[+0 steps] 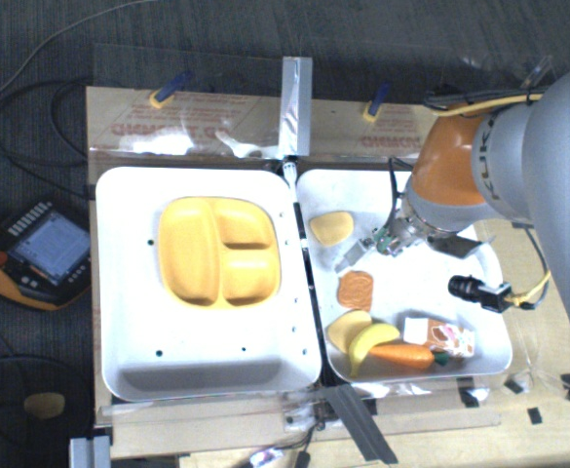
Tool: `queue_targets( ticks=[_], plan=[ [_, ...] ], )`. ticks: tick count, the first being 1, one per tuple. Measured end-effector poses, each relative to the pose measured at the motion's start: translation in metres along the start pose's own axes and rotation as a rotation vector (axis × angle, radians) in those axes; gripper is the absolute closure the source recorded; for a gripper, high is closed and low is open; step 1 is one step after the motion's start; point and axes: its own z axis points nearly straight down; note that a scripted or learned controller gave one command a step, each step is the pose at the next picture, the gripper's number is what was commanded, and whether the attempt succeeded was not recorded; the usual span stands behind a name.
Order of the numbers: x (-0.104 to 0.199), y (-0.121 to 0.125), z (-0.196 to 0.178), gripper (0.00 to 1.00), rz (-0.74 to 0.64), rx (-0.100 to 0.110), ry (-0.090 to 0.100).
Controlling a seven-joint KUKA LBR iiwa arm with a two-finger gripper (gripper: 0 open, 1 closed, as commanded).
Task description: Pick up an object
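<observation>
The right bin (489,261) holds several food items. A pale yellow round piece (330,227) lies near its far left. An orange-brown patty (356,289) sits in the middle, and below it are yellow fruit pieces (359,338). An orange carrot (399,356) and a small printed carton (442,337) rest along the near edge. My gripper (361,250) hangs low over the bin floor between the pale yellow piece and the patty, with nothing seen held in it. The grey arm with its orange band (450,169) reaches in from the right.
The left bin (129,339) holds a yellow divided tray (218,250). A divider (304,271) separates the two bins. A handheld controller (33,253) and cables lie on the floor to the left.
</observation>
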Motion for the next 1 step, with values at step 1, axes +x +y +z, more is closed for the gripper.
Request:
queue_targets(
  ticks=[1],
  plan=[
    [0.0388, -0.0768, 0.0064, 0.00, -0.380, -0.001, 0.000]
  ],
)
